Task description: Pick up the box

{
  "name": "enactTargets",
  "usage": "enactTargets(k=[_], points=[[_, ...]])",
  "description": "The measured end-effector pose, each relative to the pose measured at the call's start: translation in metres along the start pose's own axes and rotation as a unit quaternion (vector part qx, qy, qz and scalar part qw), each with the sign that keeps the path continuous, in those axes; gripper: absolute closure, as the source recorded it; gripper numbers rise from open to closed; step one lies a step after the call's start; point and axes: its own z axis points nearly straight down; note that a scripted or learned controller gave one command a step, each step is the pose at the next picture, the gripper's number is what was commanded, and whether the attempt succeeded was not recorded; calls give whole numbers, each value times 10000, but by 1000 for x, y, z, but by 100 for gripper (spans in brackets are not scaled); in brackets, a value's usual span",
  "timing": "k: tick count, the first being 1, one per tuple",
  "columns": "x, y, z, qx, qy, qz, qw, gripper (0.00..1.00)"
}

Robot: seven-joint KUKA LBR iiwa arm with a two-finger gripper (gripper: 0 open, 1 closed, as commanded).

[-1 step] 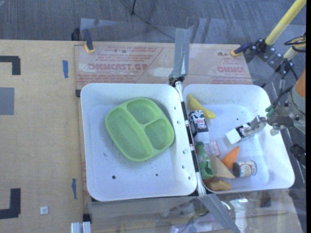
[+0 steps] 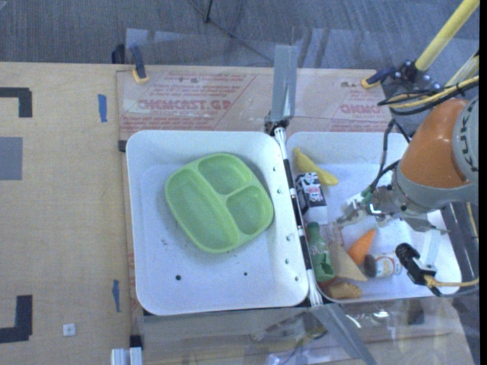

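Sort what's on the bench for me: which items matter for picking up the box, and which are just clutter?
Belongs to the job:
- small dark box, right bin, near the divider
- gripper, low over the right bin
- right bin

Just lying about:
- green divided plate in the left bin
- yellow banana
- orange carrot
- small can

Wooden bench point(image 2: 61, 226) carrying two white bins side by side: left bin point(image 2: 152, 280), right bin point(image 2: 358, 147). Printed cardboard sheet point(image 2: 190, 101) lying under their far edges. Blue tape marks point(image 2: 102, 107) sticking to bench.
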Motion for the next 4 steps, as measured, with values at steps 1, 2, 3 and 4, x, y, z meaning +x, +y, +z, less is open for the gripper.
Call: enactTargets(k=[1, 2, 3, 4], points=[[33, 53, 8, -5, -4, 2181, 9759, 0], [-13, 107, -76, 37, 2, 1982, 9802, 0], [-12, 106, -75, 47, 4, 1977, 9803, 0], [-30, 73, -2, 40, 2, 1912, 9815, 0]])
